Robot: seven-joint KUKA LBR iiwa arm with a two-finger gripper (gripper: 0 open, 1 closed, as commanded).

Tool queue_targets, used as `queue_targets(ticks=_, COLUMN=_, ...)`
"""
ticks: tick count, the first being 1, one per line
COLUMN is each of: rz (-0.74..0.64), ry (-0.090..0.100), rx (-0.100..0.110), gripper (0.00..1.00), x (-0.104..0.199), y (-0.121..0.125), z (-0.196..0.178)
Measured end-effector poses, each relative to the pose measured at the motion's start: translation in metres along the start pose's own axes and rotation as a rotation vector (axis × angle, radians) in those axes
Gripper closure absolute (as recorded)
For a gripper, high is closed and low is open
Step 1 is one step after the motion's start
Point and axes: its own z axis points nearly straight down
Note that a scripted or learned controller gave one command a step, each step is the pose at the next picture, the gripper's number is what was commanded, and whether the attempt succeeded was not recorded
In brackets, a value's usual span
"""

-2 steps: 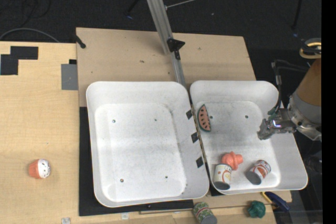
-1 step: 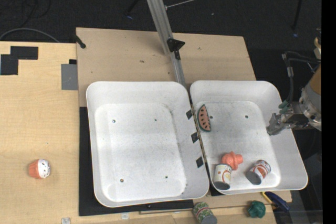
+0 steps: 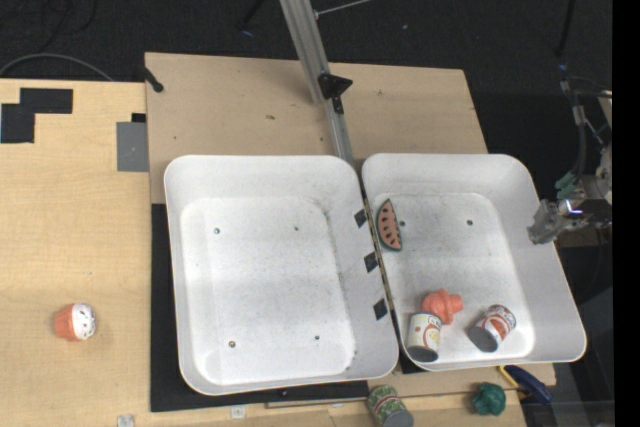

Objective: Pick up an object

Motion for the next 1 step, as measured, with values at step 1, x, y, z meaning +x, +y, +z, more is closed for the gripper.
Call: queue_targets(ticks=1, rz=-0.003, ry=0.004, rx=0.007, gripper=1.00, x=0.0488, y=-0.0013, z=0.0172)
